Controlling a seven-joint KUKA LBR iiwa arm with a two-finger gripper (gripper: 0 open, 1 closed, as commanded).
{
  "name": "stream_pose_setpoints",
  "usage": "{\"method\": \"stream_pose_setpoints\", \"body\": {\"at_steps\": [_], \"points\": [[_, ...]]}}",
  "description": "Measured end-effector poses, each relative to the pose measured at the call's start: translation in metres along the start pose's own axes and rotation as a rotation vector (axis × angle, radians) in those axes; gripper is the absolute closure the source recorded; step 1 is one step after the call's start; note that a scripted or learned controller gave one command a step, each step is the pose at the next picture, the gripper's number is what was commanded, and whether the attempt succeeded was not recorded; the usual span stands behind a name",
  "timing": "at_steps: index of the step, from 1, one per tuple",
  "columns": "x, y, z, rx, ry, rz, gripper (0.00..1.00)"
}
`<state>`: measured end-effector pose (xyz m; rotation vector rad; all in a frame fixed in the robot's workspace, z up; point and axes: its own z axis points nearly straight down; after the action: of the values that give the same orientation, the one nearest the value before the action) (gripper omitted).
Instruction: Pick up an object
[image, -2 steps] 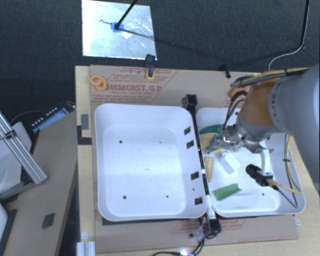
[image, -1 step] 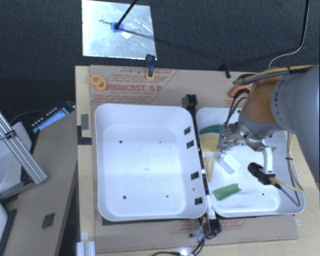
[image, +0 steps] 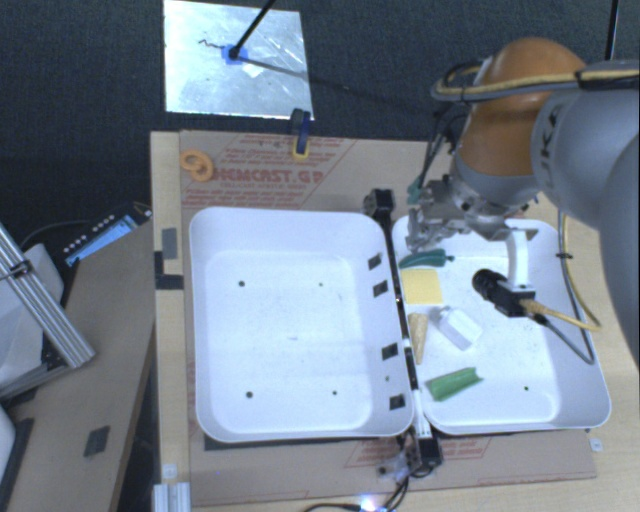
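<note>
Dark green piece (image: 424, 260) is my target. It's in the right bin (image: 560, 400), far-left corner, just beside the yellow square (image: 421, 288). My gripper (image: 428, 236) hangs right over it, so it's pretty much straight down from me. Its long axis runs left-right across the view. Honestly can't tell if I'm open, closed, or holding anything.

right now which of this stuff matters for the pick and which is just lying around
For the job: gripper; right bin and the things in it: teal piece, yellow square, tan cone, white block, green piece.

Lying about: left bin, orange ring, foil sheet, blue and yellow clip.
</note>
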<state>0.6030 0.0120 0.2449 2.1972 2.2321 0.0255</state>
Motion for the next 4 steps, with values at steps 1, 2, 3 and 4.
{"method": "stream_pose_setpoints", "body": {"at_steps": [1,2,3,4], "points": [[0.088,-0.009,-0.085,0.007,0.001,0.001,1.00],[0.181,-0.024,-0.138,0.011,0.002,0.001,1.00],[0.206,-0.082,-0.272,0.003,0.005,0.005,1.00],[0.142,-0.055,-0.257,0.016,-0.006,0.020,1.00]]}}
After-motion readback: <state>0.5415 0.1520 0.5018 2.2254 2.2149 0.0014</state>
